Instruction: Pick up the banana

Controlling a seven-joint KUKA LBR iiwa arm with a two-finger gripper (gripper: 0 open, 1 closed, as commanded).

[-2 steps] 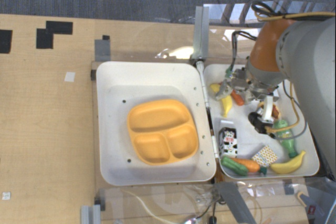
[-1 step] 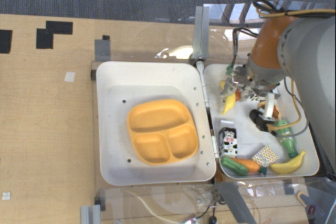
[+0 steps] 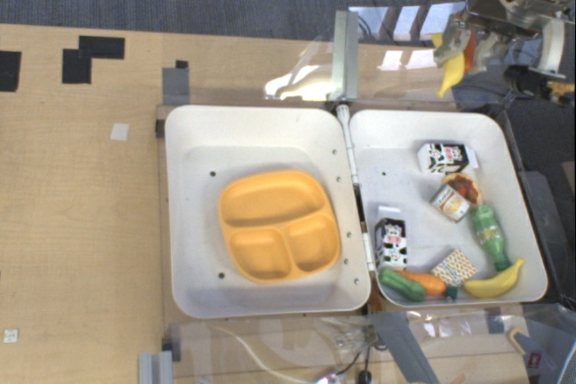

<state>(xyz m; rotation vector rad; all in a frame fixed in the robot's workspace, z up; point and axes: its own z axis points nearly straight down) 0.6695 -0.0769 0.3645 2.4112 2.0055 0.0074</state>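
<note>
A yellow banana (image 3: 452, 71) hangs high above the far edge of the right bin (image 3: 513, 148), at the top right of the camera view. My gripper (image 3: 467, 49) is shut on its upper part, and the fruit droops down and to the left below the fingers. A second banana (image 3: 496, 281) lies in the near right corner of the right bin, far below the gripper.
The right bin also holds two cow-print cartons (image 3: 445, 157) (image 3: 391, 243), a small can (image 3: 453, 200), a green bottle (image 3: 488, 235), a patterned packet (image 3: 454, 267) and a carrot (image 3: 424, 284). An orange divided plate (image 3: 279, 225) lies in the left bin (image 3: 193, 193). A clear panel (image 3: 396, 22) stands behind the bins.
</note>
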